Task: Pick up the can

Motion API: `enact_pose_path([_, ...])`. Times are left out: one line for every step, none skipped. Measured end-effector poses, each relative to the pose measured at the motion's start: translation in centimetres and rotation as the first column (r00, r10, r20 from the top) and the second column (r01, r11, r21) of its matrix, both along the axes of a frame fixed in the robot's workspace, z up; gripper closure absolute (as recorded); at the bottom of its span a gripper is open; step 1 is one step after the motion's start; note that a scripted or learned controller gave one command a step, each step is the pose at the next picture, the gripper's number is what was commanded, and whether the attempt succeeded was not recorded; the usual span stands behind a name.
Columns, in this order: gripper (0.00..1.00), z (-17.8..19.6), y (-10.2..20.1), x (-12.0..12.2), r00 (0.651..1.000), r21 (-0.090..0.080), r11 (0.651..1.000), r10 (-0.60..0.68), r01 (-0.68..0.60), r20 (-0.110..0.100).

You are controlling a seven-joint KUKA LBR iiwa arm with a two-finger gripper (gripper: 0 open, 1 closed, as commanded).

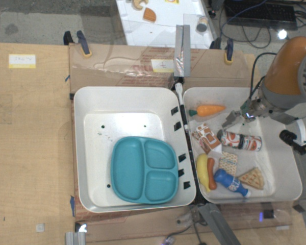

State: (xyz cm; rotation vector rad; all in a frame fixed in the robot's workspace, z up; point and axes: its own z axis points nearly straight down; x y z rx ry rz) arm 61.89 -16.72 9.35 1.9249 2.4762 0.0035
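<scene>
Blue bottle (229,181) and waffle wedge (254,178) lie at the right bin's (285,188) near edge, below the gripper (233,118), with a banana (202,170) and sausage (211,171) to their left. The can (240,141), red and white, lies on its side just under the gripper, apart from it. Whether the gripper's fingers stand apart or together cannot be told. A carrot (210,109) sits to the gripper's left, a small carton (206,137) below and left of it, and a cracker (227,162) beyond the can. Further left, the other bin (92,137) holds a teal tray (143,170). Both bins rest on the counter (30,137).
</scene>
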Motion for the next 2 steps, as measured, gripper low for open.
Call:
enact_pose_path([0.00,-0.1,1.6,-7.5,0.999,0.001,0.999,-0.036,0.036,-0.002])
enact_pose_path([0.00,-0.1,-3.4,-14.4,0.978,0.003,0.978,-0.208,0.208,-0.003])
